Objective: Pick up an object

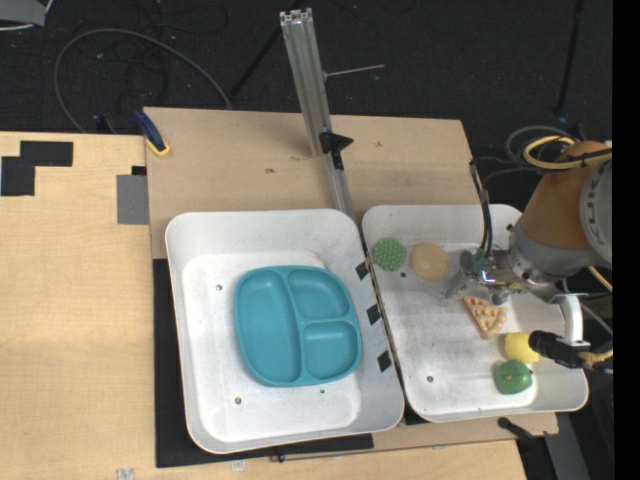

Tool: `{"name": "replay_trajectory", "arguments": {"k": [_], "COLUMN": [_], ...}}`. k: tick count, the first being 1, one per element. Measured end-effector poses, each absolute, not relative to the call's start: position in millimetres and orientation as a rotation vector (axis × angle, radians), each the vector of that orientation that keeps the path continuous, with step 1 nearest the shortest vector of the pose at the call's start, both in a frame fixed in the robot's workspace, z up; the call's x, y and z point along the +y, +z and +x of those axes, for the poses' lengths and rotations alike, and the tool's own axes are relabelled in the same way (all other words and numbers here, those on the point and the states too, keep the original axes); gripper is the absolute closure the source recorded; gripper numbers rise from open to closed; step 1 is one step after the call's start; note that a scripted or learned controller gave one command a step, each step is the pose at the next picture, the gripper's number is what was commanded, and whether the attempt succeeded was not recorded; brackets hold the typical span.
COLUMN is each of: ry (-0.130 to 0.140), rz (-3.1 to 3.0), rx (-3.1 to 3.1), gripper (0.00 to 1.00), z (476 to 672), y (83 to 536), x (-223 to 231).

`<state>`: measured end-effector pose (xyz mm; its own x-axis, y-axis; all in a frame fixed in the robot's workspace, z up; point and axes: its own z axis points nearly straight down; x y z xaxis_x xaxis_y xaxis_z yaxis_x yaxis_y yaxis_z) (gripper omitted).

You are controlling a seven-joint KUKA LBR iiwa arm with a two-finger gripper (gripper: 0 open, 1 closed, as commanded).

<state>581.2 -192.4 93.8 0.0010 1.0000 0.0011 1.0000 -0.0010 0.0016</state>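
A wooden bench (400, 158) is standing against a dark, cable-strewn floor and bearing two shallow white bins side by side. Nearest in the right bin (440, 368) a green ball (513, 377) is lying just beside a yellow piece (519, 346), both close to the near right corner. Farther in, a waffle-like tan wedge (485, 315) is resting in the middle, and the gripper (484, 272) is hanging right over its far edge, seemingly lining up on it as the object to pick; how the tool is set cannot be told from here, and nothing is seen caught in it. Beyond, a beige round piece (431, 261) and a bumpy green ball (389, 255) are sitting near the far left corner. The left bin (200, 268) is holding a teal divided tray (297, 323)
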Motion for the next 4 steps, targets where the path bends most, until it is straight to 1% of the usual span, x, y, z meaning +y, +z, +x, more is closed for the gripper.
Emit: {"name": "replay_trajectory", "arguments": {"k": [1, 2, 3, 4], "ry": [0.014, 0.001, 0.001, 0.002], "rz": [2.221, 2.219, 2.224, 2.218], "rx": [2.218, 2.220, 2.216, 2.220], "gripper": [1.00, 1.00, 1.00, 1.00], "z": [583.2, 584.0, 576.2, 570.0], "y": [104.8, 164.5, 220.3, 266.4], "x": [-191.0, -200.4, -207.7, -205.8]}}
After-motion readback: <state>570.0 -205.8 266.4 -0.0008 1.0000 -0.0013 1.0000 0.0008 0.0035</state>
